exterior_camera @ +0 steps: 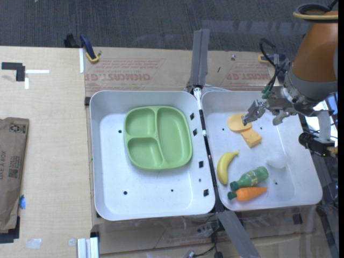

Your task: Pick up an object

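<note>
Cheese, the yellow wedge, is my pick: it lies in the right bin, toward that bin's far edge, touching a flat yellow-orange disc on its far side. My jaws hang just over that far edge, near the disc, and appear spread with nothing between them.

To do this well, I judge I should centre over one piece only. The wedge and disc touch, so a careless close could nudge both. I would come straight down on the wedge, one finger to each flat side, and close only once low enough to grip its body and not its top edge.

The right bin also holds a banana near its left wall, and a green bottle lying just beside a carrot toward the near edge. The left bin carries a green divided plate, its three compartments bare.
</note>
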`<state>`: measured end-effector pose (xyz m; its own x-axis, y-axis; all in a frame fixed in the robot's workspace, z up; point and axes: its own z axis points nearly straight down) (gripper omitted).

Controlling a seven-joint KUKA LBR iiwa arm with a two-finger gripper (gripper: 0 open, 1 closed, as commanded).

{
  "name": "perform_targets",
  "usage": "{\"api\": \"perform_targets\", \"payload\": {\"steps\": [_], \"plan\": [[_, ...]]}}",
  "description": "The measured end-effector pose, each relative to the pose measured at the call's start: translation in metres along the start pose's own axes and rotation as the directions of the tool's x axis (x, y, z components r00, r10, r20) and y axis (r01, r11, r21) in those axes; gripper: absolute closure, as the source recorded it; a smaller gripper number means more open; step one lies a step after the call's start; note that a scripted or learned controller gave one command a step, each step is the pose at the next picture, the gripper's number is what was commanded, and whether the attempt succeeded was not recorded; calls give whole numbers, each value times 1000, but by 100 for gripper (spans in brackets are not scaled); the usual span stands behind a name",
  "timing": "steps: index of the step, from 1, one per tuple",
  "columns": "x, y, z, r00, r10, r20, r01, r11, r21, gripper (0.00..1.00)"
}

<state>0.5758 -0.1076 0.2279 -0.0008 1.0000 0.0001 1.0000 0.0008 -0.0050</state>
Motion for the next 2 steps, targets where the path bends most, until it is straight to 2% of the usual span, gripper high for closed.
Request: {"api": "perform_targets", "payload": {"steps": [1, 2], "plan": [[-23, 15, 120, 998, 68, 2, -68, 998, -14, 0], [-100, 40, 135, 996, 90, -6, -90, 996, -6, 0]]}}
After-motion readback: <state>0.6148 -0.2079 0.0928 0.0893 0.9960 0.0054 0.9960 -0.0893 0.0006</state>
